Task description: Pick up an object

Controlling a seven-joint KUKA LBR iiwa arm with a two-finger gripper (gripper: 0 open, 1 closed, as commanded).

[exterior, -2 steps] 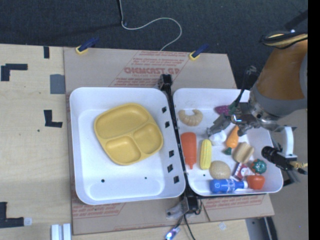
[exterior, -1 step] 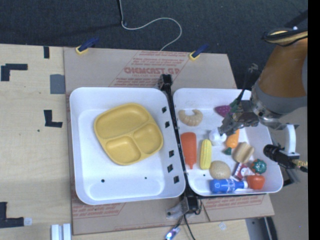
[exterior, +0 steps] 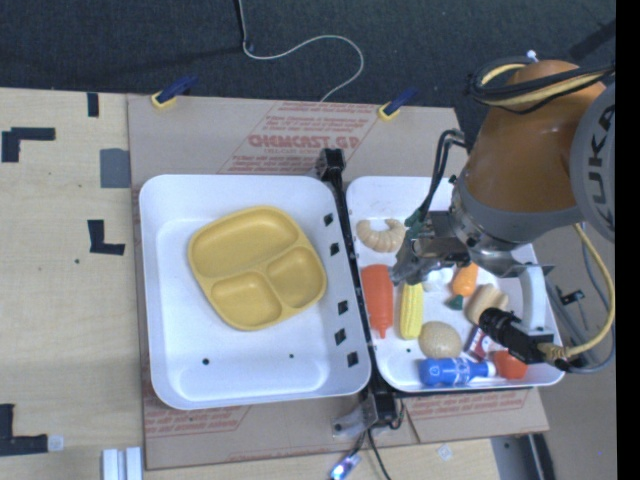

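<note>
Gripper [exterior: 425,260] low in right bin [exterior: 520,376], finger state unclear. Crowded by corn [exterior: 410,311], carrot [exterior: 377,299], shrimp [exterior: 381,234], potato [exterior: 440,340], blue bottle [exterior: 455,372]. Yellow tray [exterior: 258,266] alone in left bin [exterior: 170,298].

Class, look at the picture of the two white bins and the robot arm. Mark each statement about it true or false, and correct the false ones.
1. The yellow divided plate lies in the left bin. True.
2. The carrot lies in the left bin. False: it lies in the right bin, near the divider.
3. The corn cob lies just right of the carrot. True.
4. The blue bottle stands upright. False: it lies on its side at the near edge.
5. The hand hovers over the plate. False: it is over the right bin.
</note>
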